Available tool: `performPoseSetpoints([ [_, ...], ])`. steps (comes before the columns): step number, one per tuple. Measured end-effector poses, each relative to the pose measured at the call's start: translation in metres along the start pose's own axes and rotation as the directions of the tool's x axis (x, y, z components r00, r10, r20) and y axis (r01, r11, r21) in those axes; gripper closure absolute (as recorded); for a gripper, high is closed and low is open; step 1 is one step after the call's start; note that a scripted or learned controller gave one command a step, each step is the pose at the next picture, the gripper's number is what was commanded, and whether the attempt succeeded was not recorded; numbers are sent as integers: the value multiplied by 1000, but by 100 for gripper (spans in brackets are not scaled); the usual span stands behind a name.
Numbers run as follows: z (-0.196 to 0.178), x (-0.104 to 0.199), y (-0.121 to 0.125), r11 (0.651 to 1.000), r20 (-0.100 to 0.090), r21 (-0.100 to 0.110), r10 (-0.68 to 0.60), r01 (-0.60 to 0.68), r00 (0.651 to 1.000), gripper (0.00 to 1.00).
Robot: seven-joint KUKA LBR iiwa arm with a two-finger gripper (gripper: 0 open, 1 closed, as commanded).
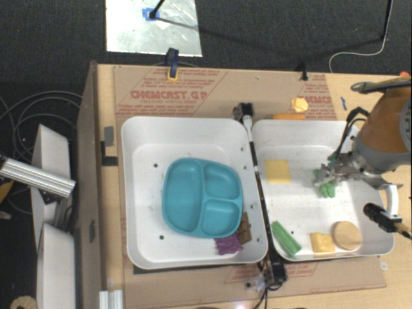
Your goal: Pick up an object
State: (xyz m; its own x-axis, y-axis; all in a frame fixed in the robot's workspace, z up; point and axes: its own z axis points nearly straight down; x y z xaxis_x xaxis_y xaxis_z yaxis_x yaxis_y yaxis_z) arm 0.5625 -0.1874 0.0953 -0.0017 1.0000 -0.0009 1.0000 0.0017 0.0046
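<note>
Our claw [329, 177] sits low in the right bin [302, 131] over a small green piece [328, 189]; we cannot tell its grip. We should close squarely, then lift straight up. The yellow block [278, 171] lies well apart, the near wall farther off.

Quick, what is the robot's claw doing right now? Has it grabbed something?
Gripper: down in the right bin, right at a small green object; whether it has grabbed it cannot be told.
</note>
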Motion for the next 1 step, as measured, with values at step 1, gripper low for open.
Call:
performPoseSetpoints([
  [1, -98, 92, 36, 1000, -2, -8, -12, 12, 1000, 100],
])
